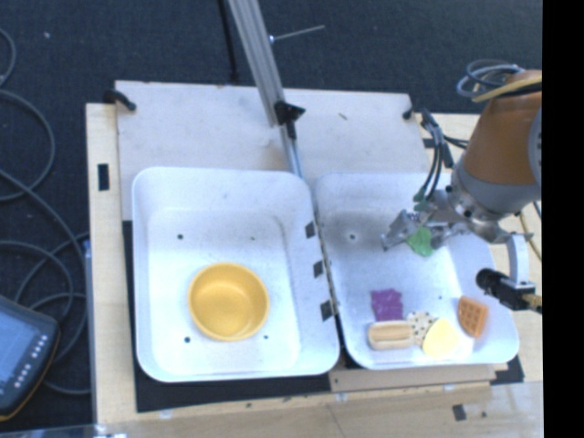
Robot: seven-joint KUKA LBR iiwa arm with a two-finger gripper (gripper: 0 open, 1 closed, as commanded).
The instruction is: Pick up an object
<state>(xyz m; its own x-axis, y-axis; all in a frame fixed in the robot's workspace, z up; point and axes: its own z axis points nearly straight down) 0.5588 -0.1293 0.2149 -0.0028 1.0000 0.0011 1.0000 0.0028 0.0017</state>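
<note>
Two white bins sit side by side on the bench. The left bin [160,203] has one thing in it, a round yellow bowl [228,300]. The bowl sits low in that bin, at about 6 o'clock, and it stands the right way up.

The right bin [356,203] has more things. Along its bottom edge, from 6 to 4 o'clock, there is a little crowd. A purple block [387,303] lies at about 6 o'clock. Just below it is a tan, bread-shaped piece [390,336]. Next to that is a small spotted thing [420,325], too small to name, and it touches a pale yellow lump [441,338]. An orange waffle-like piece [472,317] sits at 4 o'clock, near the bin's right wall. A grey metal pole [260,48] slants in from the top and ends above the gap between the bins.

The arm [502,149] comes in from 3 o'clock and covers the top right corner of the right bin. Its gripper [415,231] hangs over the middle of that bin. A small green thing [421,241] is right at the tips. It looks bright green and lumpy, and part of it is hidden. It sits apart from the crowd below. The fingers are close around it, but I cannot tell whether they pinch it.
</note>
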